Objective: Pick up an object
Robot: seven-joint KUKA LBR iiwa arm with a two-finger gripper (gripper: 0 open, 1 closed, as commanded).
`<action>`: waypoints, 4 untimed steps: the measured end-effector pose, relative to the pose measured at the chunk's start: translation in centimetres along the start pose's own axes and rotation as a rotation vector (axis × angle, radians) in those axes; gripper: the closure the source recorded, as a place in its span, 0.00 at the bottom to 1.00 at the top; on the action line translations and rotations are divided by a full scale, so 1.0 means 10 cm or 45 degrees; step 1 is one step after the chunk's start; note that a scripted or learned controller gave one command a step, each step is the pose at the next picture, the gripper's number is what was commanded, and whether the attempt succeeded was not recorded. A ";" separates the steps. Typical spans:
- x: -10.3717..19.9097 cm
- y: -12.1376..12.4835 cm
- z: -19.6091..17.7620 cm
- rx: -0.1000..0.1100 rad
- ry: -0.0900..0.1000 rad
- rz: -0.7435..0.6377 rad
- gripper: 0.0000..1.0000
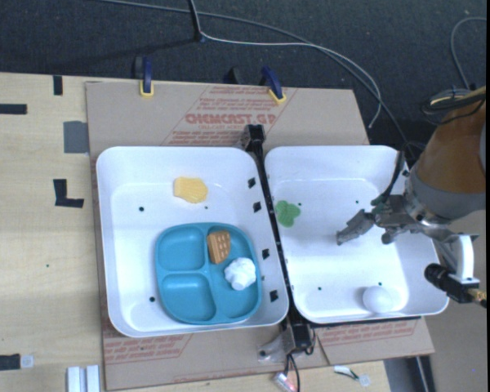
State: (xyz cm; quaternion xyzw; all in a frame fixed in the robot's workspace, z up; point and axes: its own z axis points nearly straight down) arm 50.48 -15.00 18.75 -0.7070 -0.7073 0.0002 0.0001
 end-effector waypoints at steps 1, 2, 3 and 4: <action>0.37 0.30 -0.90 -0.010 0.000 -0.005 0.00; 0.78 1.03 -1.17 -0.005 0.000 -0.006 0.00; 1.01 0.30 -1.04 0.003 0.001 -0.001 0.00; 1.10 1.02 -1.08 0.001 0.000 -0.001 0.00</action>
